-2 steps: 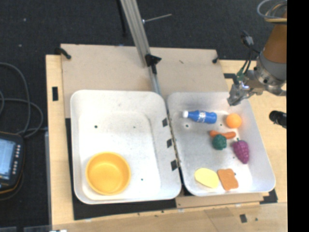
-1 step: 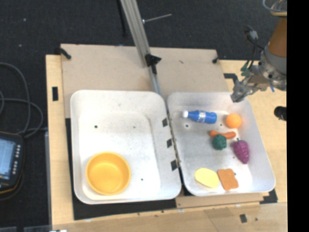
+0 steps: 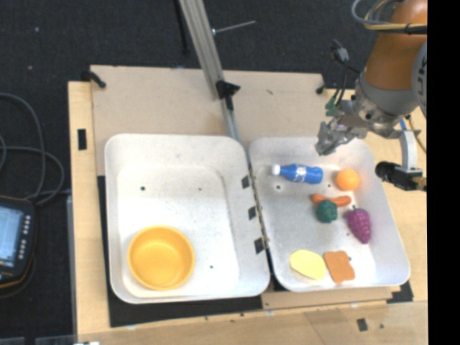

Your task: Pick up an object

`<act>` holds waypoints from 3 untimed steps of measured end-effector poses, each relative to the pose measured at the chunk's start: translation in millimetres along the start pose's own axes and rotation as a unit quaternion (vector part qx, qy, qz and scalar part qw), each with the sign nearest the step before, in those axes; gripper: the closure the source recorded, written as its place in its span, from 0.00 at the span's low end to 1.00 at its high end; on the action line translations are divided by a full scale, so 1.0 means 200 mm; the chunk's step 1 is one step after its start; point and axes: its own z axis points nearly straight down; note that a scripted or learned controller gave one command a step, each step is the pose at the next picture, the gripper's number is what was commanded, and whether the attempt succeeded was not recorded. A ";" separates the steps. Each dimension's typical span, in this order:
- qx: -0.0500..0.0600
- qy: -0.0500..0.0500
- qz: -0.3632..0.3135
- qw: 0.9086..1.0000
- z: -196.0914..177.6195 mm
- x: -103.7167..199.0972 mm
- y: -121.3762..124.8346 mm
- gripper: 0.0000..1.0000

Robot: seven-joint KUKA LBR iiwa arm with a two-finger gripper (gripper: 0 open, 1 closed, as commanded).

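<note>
Hovering hand: the hand (image 3: pixel 327 144) hangs over the far rim of the right bin (image 3: pixel 381 268), under the grey arm (image 3: pixel 388 63) with its orange band; how far it is open cannot be told from this slant, and nothing is seen in its grip.
Nearest object: a blue bottle (image 3: pixel 297 172) with a white cap lies on its side just below the hand and slightly to its left, apart from it.
Orange ball: an orange ball (image 3: pixel 348 179) sits just below and to the right of the hand, beside the bottle's base end.
Middle cluster: a green round piece (image 3: pixel 326 212) touches a small orange carrot-like piece (image 3: pixel 334 200), farther below the hand; a purple grape bunch (image 3: pixel 359 223) lies just right of them.
Near-edge pieces: a yellow flat piece (image 3: pixel 307 264) and an orange flat piece (image 3: pixel 338 266) lie side by side, farthest from the hand in this bin.
Left bin: the left bin (image 3: pixel 144 164) holds a yellow bowl (image 3: pixel 161 256), upright, well apart from the hand to its lower left.
Worktop: the pale worktop (image 3: pixel 151 99) carries both bins side by side.
</note>
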 end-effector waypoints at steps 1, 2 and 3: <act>0.000 0.001 0.000 1.000 0.04 0.30 -0.03 1.00; 0.001 0.001 -0.001 1.000 0.10 0.58 -0.03 1.00; 0.001 0.001 0.000 1.000 0.15 0.84 -0.05 1.00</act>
